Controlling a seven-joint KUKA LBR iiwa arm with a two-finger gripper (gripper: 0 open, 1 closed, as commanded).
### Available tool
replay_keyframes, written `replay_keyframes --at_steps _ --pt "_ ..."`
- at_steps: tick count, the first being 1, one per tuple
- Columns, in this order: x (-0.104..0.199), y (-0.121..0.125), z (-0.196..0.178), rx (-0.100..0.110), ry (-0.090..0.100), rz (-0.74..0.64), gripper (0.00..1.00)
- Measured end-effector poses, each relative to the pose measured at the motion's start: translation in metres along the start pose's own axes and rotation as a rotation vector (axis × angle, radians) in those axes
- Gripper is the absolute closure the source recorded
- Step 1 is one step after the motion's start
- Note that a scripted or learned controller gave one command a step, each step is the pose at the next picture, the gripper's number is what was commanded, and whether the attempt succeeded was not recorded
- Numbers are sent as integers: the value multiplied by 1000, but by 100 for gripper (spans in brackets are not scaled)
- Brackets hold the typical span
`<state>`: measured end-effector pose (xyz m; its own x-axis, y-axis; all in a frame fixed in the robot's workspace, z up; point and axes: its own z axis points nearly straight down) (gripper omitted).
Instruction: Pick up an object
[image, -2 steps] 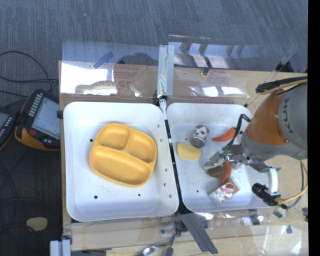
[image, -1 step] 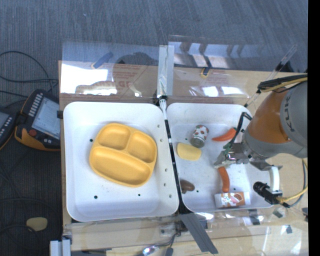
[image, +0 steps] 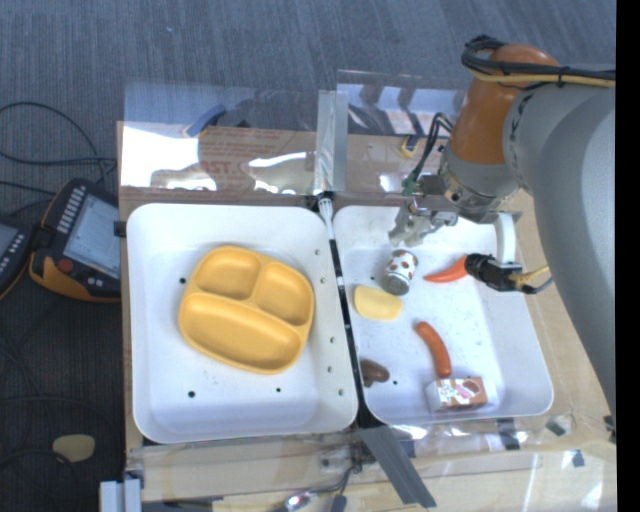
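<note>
Two bins in front of you, and the action is all in the right bin (image: 520, 340). Your gripper (image: 412, 226) hangs over its far end, just up and to the right of the small can (image: 400, 271) as the camera sees it, near but not on it. I can't tell you whether the jaws are apart or together; the tip is too small and dark against the white floor, and nothing sits between them that I can make out.

That can looks like the nearest candidate: it lies tipped, its long axis running roughly toward the gripper, so my guess is a short drop down and toward the divider gets you there. Just beside it sit the orange chili pepper (image: 446, 271) on the right and the yellow piece (image: 377, 302) below. Farther down the same bin: the sausage (image: 434, 346), the small carton (image: 459, 393) and a brown lump (image: 373, 373) by the divider.

The left bin (image: 160, 400) carries the yellow divided plate (image: 246, 307).
</note>
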<state>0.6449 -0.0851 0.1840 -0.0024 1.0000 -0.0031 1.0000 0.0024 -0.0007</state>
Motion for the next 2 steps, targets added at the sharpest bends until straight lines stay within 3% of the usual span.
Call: replay_keyframes --at_steps 1,2 --pt "-53 -61 89 1 0 2 100" --pt "-53 -61 89 2 0 2 0"
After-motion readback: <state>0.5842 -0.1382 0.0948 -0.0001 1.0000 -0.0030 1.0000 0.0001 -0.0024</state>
